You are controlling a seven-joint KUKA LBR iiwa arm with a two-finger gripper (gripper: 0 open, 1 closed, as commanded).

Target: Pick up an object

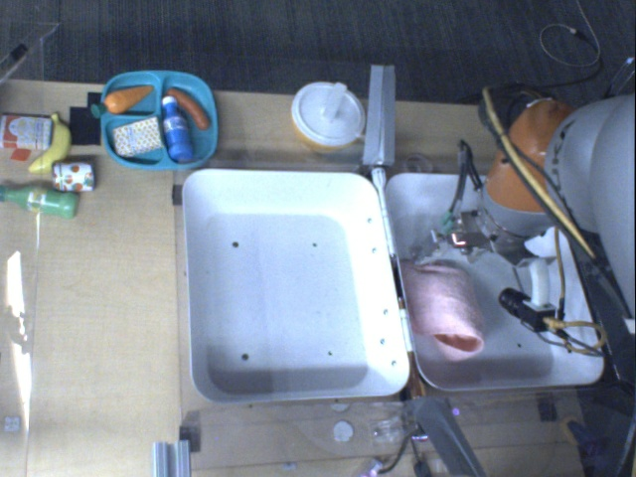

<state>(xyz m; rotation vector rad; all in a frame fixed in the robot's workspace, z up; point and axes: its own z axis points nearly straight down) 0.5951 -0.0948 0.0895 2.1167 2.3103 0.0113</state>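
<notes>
Over the right bin (576, 366), the tool (449, 238) hangs low, just above the upper end of a pink roll (444, 308), the one object to pick; whether it is released or clenched I cannot tell. A descent this close to the roll's end might catch soft material unevenly, so it could slip or fold away. The left bin (288, 281) sits beside it. Farther off on the counter (89, 306), a blue tray (204, 122) carries toy food, with a white cup (327, 114) nearby.

A pale wooden bench (89, 296) fills the lower part, lit evenly from above. Beyond its far edge lies dark grey carpet (248, 13), crossed by a thin cable (568, 38).
</notes>
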